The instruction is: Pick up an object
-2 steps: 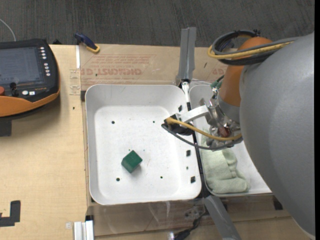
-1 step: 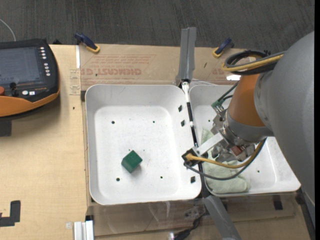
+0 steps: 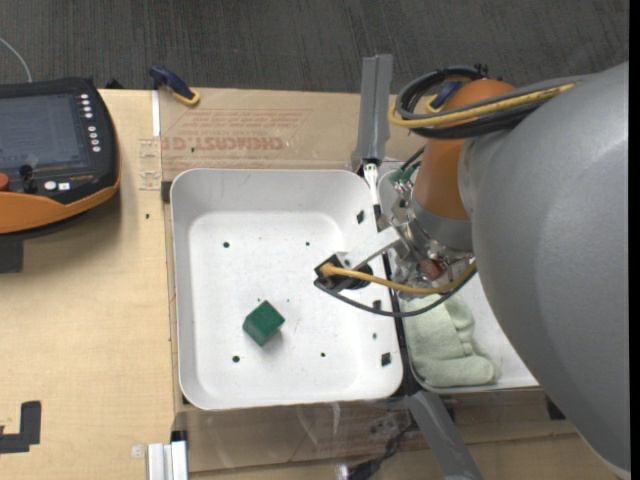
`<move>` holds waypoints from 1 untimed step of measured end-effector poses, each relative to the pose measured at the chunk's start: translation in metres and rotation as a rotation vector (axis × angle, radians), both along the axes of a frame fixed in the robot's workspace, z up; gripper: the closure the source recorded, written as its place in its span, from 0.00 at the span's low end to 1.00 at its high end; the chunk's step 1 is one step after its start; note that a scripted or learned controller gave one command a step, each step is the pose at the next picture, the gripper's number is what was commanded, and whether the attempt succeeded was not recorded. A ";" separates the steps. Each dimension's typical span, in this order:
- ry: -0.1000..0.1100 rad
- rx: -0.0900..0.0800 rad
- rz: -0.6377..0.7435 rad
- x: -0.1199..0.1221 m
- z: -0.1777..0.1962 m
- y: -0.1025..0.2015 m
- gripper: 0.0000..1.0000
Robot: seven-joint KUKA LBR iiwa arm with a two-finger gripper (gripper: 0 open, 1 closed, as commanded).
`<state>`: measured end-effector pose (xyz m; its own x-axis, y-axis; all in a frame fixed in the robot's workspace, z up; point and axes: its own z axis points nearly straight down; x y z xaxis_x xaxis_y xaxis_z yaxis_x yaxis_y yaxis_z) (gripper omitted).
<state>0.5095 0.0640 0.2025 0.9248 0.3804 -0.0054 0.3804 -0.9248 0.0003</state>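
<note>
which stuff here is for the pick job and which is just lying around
For the job: green block in the left bin; cloth in the right bin; arm.
Lying about: pendant, clamp, cardboard.

Dark grey carpeted floor spans the top of the frame. Below it, a pale tan worktop carries a black-and-orange control pendant at upper left and a blue clamp at its top edge.
</note>
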 end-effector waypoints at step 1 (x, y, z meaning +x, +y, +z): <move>0.001 0.001 -0.070 -0.033 -0.012 -0.046 1.00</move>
